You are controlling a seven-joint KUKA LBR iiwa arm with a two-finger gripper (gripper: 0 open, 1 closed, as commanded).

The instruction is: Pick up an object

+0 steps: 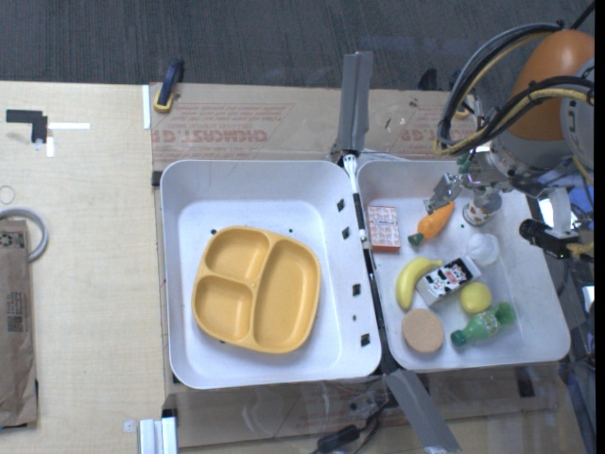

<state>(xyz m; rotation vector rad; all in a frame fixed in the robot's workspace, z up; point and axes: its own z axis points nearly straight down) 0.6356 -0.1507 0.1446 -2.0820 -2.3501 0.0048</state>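
– Carrot [436, 222], orange with a green end: where does it lie?

– In the right bin [531, 296], towards the far side and tilted. The gripper [465, 197] hangs just beside its upper end. I can't tell whether the pincer is wide or narrow, or whether it touches the carrot.

– Start from the left, then. Any writing?

– A brown paper bag [13, 322] lies at the left edge with dark print too small to read. Farther back, a blue-and-yellow tool [169, 85] rests on the corner of a cardboard sheet [255, 123]. The sheet has red block lettering that seems upside down, and I can't read it with confidence.

– And the left bin?

– The left bin [176, 218] holds a yellow plate [255, 288] divided into three compartments, with nothing in them.

– The right bin, left to right?

– Nearest the divider is a small red-and-white box [383, 227], its print illegible. Below it is a banana [410, 282], and nearer still a round tan disc [423, 330]. A small carton [448, 279] patterned black and white touches the banana, and its label is unreadable. Beside the carton sits a lemon [475, 297], with a green bottle [482, 324] lying on its side just below.

– And the arm?

– The arm [565, 60] comes in from the upper right, orange band and looped cables above the wrist.
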